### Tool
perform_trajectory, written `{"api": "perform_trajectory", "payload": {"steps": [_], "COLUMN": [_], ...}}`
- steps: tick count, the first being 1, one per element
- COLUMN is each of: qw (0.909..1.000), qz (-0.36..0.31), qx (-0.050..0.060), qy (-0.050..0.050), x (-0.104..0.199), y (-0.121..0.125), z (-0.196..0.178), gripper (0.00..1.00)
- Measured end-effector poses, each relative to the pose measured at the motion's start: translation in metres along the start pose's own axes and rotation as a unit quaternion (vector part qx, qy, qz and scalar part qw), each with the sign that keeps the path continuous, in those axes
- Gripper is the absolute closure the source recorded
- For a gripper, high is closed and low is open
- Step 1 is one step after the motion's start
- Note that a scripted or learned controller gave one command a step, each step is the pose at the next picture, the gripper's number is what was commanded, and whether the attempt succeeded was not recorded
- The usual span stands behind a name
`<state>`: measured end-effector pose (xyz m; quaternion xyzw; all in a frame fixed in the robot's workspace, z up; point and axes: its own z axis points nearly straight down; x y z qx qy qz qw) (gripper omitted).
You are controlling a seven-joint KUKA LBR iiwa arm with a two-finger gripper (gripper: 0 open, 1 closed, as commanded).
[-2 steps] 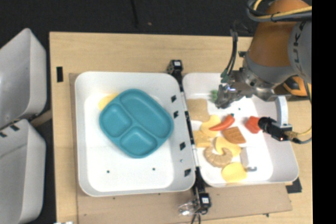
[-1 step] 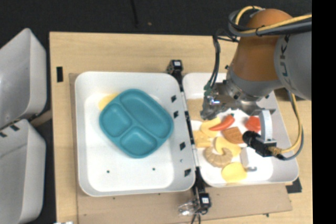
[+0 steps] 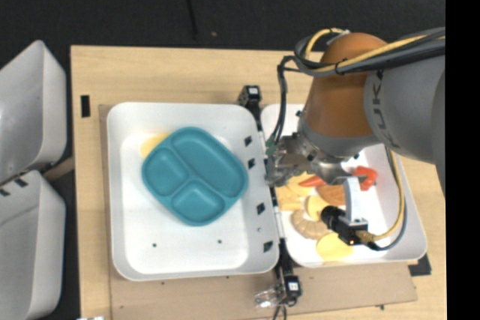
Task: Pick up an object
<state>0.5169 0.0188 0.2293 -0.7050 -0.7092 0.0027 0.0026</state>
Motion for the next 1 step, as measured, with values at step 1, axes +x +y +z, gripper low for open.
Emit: {"api": "perform_trajectory", "payload": {"steps": [1], "qw": [1.0000], "qz": [-0.001], "qx": [-0.001], "qy": [0.001], "x": [0.0411], "y": [-0.0135], "z": [-0.0089], "gripper": [1.00]}}
